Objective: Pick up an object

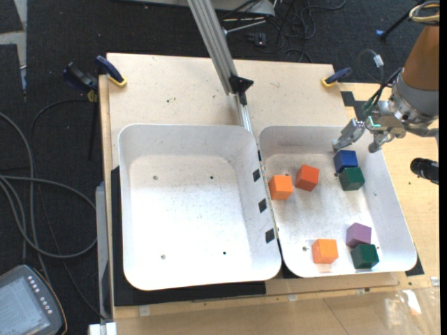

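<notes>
1. Bench (181, 93): flat pale board, lightly speckled, clamped at its far corners, presumably to keep it from shifting.
2. Left bin (133, 208): shallow white tray with rounded corners and a scuffed, dusty floor.
3. Right bin (398, 222): matching white tray, set edge to edge with the left one; it held all seven blocks.
4. Arm (422, 68): grey with an orange band, reaching in from the right over the far right corner of the right bin.
5. Gripper (361, 136): two slim metal fingers spread apart with nothing between them, poised just above the blue block, judged to be lining up for a grasp.
6. Blue block (346, 159): small matte cube, likeliest pick, touching the green block at its near side.
7. Green block (351, 179): dark, tilted slightly.
8. Two orange blocks (281, 186) and (307, 177): side by side near the bin's middle.
9. Third orange block (325, 250): near the front edge.
10. Purple block (359, 234): resting against a second green block (364, 256) at the front corner.
</notes>
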